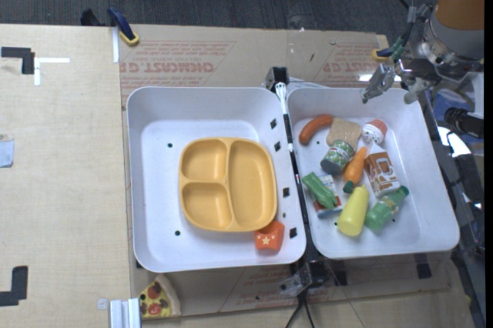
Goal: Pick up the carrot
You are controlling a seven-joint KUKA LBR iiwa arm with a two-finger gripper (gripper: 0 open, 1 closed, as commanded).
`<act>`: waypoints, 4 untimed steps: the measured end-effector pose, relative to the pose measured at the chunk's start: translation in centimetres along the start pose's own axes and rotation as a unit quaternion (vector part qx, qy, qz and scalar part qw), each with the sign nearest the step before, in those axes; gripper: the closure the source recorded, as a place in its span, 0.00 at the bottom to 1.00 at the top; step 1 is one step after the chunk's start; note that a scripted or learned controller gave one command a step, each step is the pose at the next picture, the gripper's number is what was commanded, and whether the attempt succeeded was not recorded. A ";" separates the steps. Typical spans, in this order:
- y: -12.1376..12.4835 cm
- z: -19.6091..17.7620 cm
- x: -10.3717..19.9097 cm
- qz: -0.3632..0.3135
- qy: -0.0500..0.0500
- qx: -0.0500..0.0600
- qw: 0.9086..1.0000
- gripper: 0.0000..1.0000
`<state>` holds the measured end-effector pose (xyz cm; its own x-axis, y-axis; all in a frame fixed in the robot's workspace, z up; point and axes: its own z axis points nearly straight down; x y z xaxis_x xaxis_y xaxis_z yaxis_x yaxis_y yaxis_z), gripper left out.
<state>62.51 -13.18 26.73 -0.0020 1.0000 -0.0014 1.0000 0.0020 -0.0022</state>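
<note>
Brown cardboard with mirrored red lettering (179, 66) covers the desk under two white bins. Crowding the small orange plastic carrot (355, 164) in the right bin (435, 165) are a green can (337, 157), a yellow bottle (353, 212) and a printed carton (381, 173), its label too small to read. Above the bin's far right corner, the metal two-finger hand (391, 82) seems spread open, gripping nothing.

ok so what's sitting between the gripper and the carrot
In the camera view, a small red-and-white item lies between the gripper and the carrot, with bare white bin floor above it.

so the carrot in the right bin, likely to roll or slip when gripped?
Probably. The carrot looks like smooth, tapered toy plastic, so fingers may slide toward its thin end. It lies slanted, wedged among a can and a carton, so it likely won't roll far. Likely stiff and light.
</note>
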 end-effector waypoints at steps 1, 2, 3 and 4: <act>-3.7 13.9 -0.8 0.048 0.000 -0.005 0.999 0.00; -2.4 15.5 -1.2 0.070 -0.003 -0.022 0.997 0.00; -8.1 15.6 -1.7 0.043 -0.006 -0.027 0.999 0.00; -13.0 15.8 1.8 -0.030 -0.010 -0.030 0.999 0.00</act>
<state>49.52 -11.42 10.94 -0.0610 0.9979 -0.0228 0.9964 0.0622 0.0569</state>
